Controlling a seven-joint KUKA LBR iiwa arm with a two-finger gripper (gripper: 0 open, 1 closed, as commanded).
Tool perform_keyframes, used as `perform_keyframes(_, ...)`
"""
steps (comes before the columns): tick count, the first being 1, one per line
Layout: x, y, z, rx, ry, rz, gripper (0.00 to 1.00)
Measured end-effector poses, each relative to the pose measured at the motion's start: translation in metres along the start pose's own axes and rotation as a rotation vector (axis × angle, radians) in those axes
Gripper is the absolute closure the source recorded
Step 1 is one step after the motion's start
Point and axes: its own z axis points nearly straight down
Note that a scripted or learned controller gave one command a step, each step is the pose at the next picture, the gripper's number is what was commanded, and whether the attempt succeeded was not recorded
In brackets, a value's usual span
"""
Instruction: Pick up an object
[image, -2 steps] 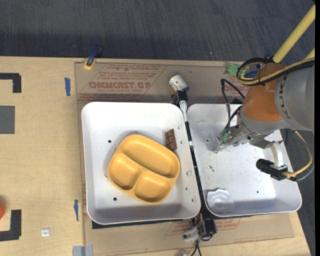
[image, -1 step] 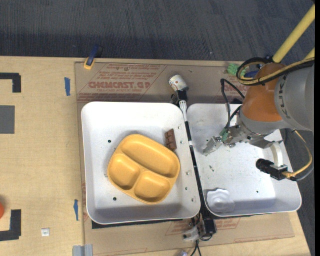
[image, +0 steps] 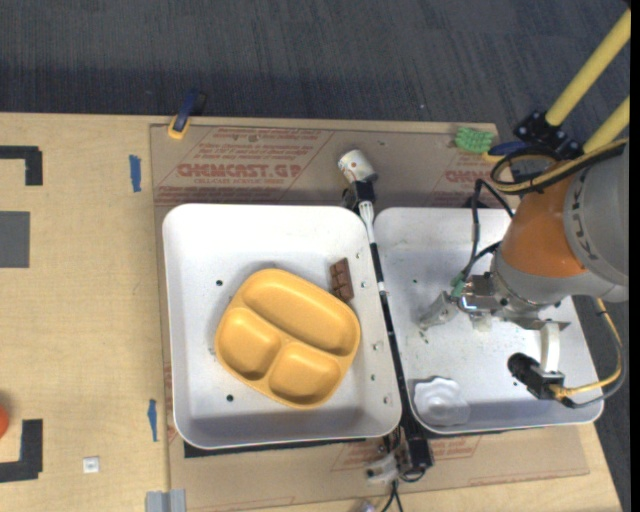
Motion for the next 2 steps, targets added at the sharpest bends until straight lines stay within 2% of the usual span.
perform_keyframes(1,-0.069,0.035,0.0,-0.001,-0.001,-0.031,0.0)
perform_keyframes(2,-0.03,0.081,-0.032,0.0,-0.001,0.009,0.0)
